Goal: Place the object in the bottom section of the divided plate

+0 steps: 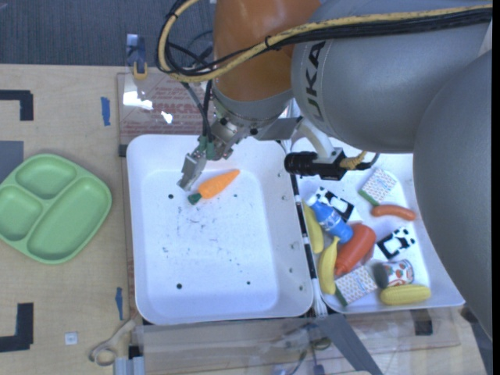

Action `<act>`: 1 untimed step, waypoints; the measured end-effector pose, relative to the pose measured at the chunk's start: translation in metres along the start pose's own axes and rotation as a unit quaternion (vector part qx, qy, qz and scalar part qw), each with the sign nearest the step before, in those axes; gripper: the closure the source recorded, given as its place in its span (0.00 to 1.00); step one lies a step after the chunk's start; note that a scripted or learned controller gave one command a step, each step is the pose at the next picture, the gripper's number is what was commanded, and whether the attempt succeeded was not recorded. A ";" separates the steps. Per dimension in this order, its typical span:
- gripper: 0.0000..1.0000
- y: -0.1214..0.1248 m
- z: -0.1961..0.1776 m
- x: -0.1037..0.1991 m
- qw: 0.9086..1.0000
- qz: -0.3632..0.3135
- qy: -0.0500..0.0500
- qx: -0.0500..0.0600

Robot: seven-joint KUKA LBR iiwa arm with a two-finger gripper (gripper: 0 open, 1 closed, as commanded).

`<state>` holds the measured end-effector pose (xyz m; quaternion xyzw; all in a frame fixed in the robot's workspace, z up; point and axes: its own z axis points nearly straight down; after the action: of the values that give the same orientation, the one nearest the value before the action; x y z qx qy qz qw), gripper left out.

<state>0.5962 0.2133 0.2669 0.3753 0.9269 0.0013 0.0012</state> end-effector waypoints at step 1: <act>0.00 0.000 0.000 0.000 1.000 0.000 0.000 0.000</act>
<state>0.5962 0.2133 0.2669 0.3753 0.9269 0.0013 0.0012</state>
